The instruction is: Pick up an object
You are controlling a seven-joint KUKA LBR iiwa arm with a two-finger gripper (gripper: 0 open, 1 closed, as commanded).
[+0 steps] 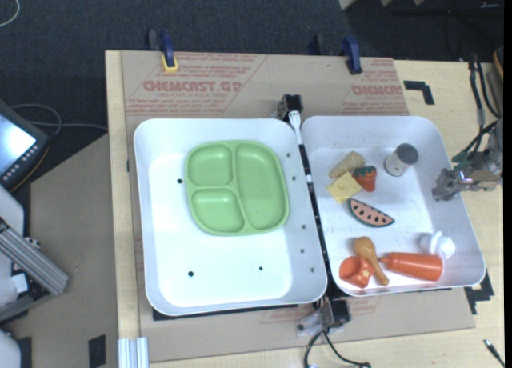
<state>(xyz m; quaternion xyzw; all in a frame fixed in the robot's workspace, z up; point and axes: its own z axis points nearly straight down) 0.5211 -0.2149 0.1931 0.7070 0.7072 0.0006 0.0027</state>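
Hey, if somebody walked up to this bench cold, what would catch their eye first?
Probably the green divided plate, lying alone in the left bin. Next, the bright toy food in the right bin: an orange carrot along the near edge, a watermelon slice in the middle and a yellow cheese wedge just above it. The gripper sits at that bin's right rim.

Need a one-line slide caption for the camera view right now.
Gripper at the right bin's edge beside toy foods; green divided plate in the left bin.
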